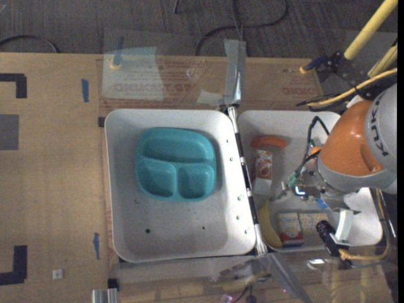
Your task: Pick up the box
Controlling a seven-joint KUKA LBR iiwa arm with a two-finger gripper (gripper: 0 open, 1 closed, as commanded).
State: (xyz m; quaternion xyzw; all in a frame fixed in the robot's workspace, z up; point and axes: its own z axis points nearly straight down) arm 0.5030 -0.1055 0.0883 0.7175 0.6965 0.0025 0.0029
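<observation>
The left bin (pixel 120 188) held a teal tray (pixel 177 163) with three parts. The right bin (pixel 372 229) held the box (pixel 298 226) near its front wall, a banana (pixel 270 223) beside it, and a small packet (pixel 264 163). The arm's jaws (pixel 302 188) hung just above the box; I cannot tell how wide they were.

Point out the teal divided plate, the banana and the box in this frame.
teal divided plate (pixel 178 163): camera view, on the ridge between its compartments.
banana (pixel 269 226): camera view, mid-length of the yellow curve.
box (pixel 297 227): camera view, on its printed top face.
</observation>
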